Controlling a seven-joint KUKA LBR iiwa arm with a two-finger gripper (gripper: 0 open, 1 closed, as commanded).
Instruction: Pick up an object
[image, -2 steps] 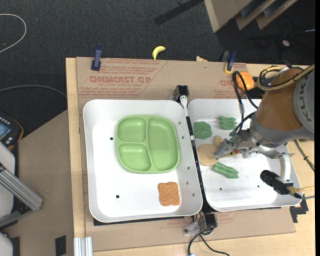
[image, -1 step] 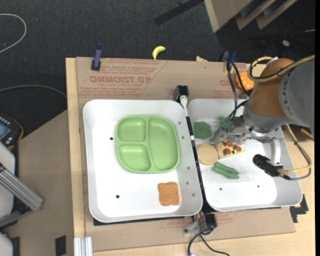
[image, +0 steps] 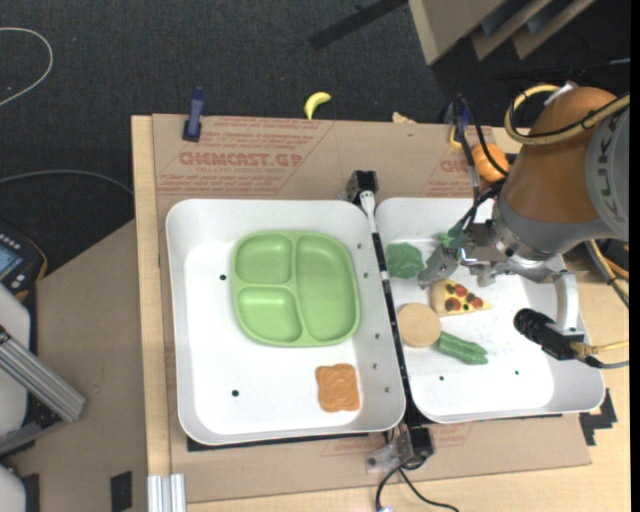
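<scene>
The right bin (image: 530, 395) holds a green leafy piece (image: 404, 260) at its left wall, a pizza slice (image: 459, 298) with red dots, a round tan bun (image: 418, 325) and a long green pod (image: 462, 348). My gripper (image: 452, 258) hangs over the upper middle of this bin, just above the pizza slice and right of the leafy piece. The grey wrist and orange band hide the bin's upper right part. A small green bit (image: 456, 235) shows at the gripper's far side; whether it is held cannot be told.
The left bin (image: 195, 330) carries a green divided plate (image: 297, 288) and an orange waffle-like piece (image: 338, 388) near its front right corner. A black cylinder (image: 541, 334) on the arm sticks out over the right bin. Cables run along the right edge.
</scene>
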